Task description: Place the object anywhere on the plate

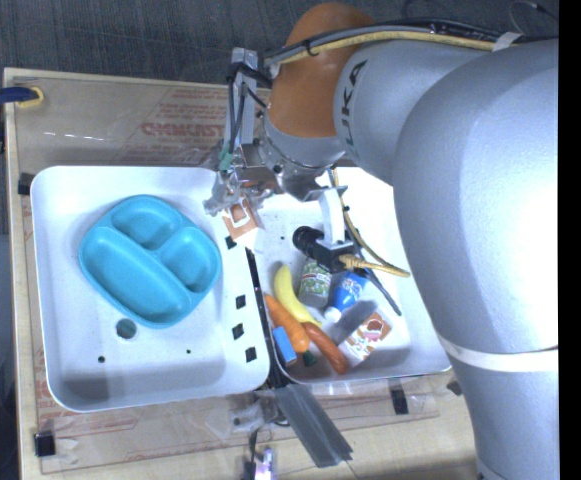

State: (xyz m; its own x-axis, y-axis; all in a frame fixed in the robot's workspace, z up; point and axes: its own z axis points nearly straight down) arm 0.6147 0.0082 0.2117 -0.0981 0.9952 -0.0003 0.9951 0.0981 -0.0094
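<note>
A blue divided plate [150, 258] lies in the left bin [60, 368]. My gripper [234, 204] hangs over the rim between the two bins, just right of the plate's upper right corner. A small orange-brown and white object [240, 222] sits between the fingertips, and the gripper is shut on it. The object is off the bin floor and beside the plate, not over it.
The right bin [410, 353] holds a banana [288, 293], a carrot [315, 338], a small can [315, 283], a blue-capped bottle [348, 293] and a few more items. A small dark teal piece [125, 329] lies in the left bin below the plate.
</note>
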